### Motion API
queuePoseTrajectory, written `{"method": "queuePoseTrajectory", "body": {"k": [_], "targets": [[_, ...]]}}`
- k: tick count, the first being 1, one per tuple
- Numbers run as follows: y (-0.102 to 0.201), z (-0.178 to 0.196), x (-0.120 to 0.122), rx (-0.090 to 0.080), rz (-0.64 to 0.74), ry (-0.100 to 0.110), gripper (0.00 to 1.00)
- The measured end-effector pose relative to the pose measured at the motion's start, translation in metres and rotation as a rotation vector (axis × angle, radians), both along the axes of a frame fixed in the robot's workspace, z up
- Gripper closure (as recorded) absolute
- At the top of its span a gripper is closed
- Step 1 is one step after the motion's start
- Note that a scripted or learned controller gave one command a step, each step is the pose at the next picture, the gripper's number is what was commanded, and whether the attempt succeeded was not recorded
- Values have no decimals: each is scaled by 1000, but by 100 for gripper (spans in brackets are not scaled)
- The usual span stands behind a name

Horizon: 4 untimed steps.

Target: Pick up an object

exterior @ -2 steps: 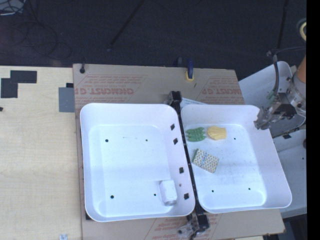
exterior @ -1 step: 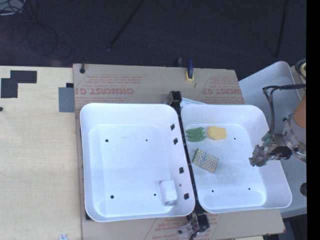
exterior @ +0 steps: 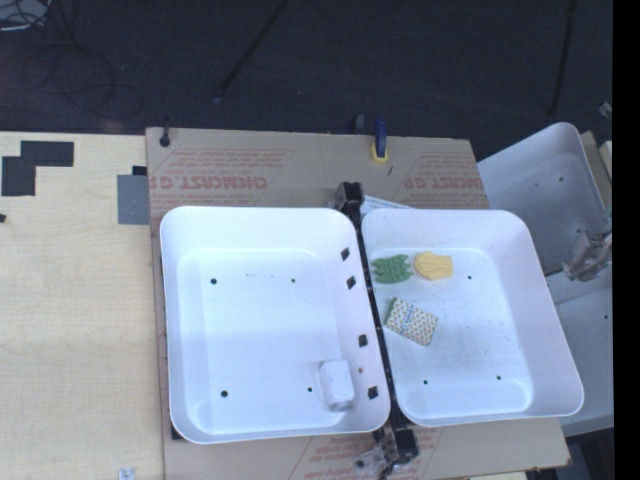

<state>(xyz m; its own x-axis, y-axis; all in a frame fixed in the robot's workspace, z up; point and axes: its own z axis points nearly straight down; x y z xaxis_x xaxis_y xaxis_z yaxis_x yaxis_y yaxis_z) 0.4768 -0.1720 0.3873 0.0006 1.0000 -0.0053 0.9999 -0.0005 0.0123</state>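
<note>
The right bin holds three small items near its left wall. A green, leaf-like piece lies beside a yellow lumpy piece, the two almost touching. Just below them a flat packet with a dotted pattern lies tilted. In the left bin a white, rounded block rests near the front right corner and is hard to tell from the bin floor.
Both bins sit on a brown cardboard sheet on the pale wooden bench. A grey metal plate stands to the right of the right bin, with a small metal fitting on it. A blue and yellow clamp is at the cardboard's far edge.
</note>
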Motion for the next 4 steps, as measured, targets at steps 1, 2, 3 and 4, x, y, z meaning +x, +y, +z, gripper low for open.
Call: {"method": "queuePoseTrajectory", "body": {"k": [1,2,3,4], "targets": [[77,101,0,5,10,2,100],[98,154,-1,5,3,9,100],[123,-8,-3,7,2,33,100],[176,-24,6,6,5,19,100]]}}
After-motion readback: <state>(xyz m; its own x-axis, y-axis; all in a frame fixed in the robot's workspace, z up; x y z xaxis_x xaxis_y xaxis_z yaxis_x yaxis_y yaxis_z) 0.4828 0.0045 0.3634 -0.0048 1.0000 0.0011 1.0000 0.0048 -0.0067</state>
